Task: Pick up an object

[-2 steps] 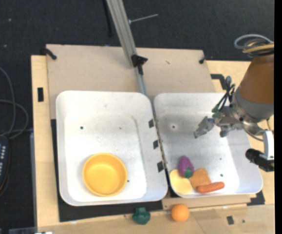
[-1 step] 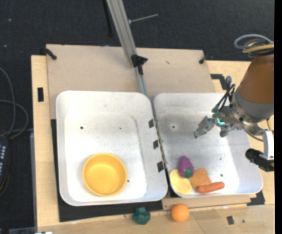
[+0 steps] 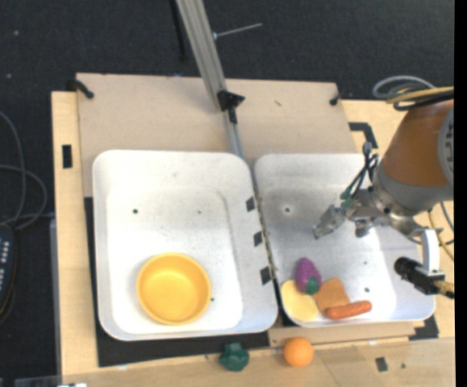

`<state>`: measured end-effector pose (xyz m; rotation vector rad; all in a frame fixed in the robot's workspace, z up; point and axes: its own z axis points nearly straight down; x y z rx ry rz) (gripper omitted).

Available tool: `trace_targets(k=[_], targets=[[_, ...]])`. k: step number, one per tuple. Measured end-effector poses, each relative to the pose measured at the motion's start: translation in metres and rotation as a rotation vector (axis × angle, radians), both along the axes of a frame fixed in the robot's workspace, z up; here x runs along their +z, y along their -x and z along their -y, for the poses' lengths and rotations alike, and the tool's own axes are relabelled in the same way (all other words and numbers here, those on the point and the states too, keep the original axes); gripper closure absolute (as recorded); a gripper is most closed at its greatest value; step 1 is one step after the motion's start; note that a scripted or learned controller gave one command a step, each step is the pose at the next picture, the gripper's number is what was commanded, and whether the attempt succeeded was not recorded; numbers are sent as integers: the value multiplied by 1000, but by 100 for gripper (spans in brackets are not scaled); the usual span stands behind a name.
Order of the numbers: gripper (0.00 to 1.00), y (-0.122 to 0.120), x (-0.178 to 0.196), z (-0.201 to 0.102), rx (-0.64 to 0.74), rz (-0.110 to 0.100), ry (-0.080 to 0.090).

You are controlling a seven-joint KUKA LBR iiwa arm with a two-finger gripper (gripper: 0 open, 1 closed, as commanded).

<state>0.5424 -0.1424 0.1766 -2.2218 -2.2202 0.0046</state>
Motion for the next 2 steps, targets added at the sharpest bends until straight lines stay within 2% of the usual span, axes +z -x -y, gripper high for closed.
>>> trace_targets(k=[2], targets=[[0, -2, -77, 4, -1, 2, 1]])
